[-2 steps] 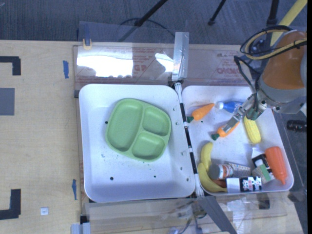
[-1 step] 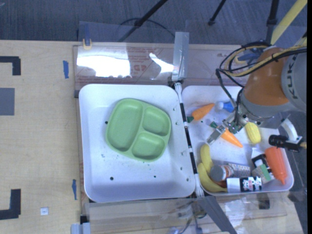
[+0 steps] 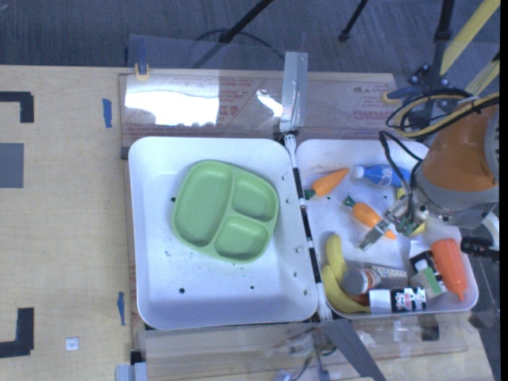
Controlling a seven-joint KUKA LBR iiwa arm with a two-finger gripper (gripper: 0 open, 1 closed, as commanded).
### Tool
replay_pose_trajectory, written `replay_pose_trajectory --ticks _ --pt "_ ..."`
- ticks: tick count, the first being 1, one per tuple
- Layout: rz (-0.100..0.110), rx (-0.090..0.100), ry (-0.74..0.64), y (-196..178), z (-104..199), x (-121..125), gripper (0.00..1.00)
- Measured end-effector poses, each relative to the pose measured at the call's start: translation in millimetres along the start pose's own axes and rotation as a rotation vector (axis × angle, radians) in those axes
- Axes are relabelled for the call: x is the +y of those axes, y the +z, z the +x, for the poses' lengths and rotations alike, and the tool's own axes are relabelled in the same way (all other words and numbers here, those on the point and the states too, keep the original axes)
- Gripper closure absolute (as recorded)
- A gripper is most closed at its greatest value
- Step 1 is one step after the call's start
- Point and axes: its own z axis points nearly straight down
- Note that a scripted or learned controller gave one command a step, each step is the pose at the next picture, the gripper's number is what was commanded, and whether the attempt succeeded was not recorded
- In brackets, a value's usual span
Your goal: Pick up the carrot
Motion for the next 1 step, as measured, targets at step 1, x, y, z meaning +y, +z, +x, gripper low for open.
replay_pose_trajectory --ticks 1 --pt "-0.006 -0.005 0.003 -11.8 -1.7 1.2 1.0"
